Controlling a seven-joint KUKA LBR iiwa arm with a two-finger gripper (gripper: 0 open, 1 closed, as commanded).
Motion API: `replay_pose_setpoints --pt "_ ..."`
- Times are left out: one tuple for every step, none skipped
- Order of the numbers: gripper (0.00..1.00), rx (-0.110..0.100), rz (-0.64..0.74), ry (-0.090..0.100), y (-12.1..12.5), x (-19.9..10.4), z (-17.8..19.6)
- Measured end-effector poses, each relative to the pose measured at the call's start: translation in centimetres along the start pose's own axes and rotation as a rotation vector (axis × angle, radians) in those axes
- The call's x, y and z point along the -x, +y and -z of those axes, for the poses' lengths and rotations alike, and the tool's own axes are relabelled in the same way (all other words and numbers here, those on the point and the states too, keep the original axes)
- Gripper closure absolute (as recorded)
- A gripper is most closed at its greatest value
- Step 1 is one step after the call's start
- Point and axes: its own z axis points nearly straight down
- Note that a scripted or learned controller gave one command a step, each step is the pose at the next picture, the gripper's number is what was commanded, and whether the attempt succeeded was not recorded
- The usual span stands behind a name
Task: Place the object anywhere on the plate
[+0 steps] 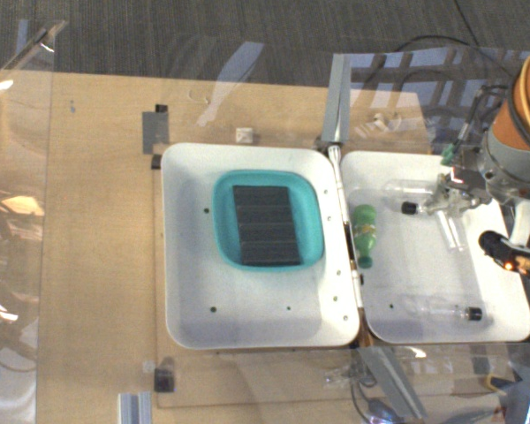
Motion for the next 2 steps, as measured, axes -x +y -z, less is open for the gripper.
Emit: replay_pose_setpoints --pt "1.00 -0.002 0.310 0.002 -6.9 -7.2 -2.2" --pt "1.00 0.000 0.432 0.002 -5.3 -14.1 -2.6"
